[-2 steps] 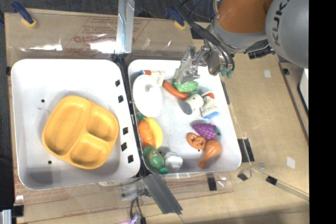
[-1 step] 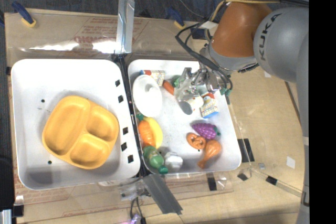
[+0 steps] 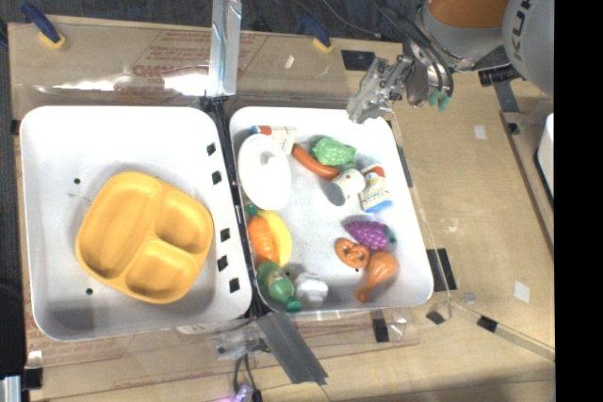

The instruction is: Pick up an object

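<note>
Brown bench board carries two white bins; the left bin [image 3: 38, 202] holds a yellow divided plate [image 3: 143, 235], the right bin [image 3: 407, 202] a crowd of toy food. My gripper [image 3: 369, 104] hangs over that bin's far right corner, carrying nothing; how wide it stands I cannot tell. The carrot [image 3: 316, 163] and green vegetable [image 3: 333, 150] lie nearest. Descending here risks striking the rim. Toys touch, so fingers may wedge; bare floor mid-bin gives room.
</note>
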### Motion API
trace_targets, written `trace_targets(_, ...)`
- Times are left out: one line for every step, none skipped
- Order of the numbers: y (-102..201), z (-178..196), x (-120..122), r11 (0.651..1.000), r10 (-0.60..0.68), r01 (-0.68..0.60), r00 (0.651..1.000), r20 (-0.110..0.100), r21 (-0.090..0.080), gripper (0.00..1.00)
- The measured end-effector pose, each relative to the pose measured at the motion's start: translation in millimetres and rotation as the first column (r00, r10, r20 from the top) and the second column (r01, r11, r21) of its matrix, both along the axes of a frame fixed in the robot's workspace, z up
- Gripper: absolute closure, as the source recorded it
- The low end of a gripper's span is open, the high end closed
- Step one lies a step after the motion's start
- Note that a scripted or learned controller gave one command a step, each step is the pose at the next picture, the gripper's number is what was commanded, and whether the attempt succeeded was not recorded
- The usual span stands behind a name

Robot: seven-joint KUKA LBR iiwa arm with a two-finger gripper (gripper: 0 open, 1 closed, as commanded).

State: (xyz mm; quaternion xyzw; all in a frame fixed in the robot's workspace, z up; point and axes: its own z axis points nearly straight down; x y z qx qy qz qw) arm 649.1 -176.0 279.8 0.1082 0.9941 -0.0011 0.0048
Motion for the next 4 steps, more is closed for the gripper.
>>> trace_targets(34,-60,-14,0.984,0.177,-0.177,0.984,-0.010,0.003,1.00)
trace_targets(34,-47,-12,0.984,0.179,-0.179,0.984,-0.004,0.001,1.00)
trace_targets(34,-35,-11,0.983,0.181,-0.181,0.983,-0.001,-0.001,1.00)
trace_targets(34,-24,-10,0.983,0.182,-0.182,0.983,0.002,-0.002,1.00)
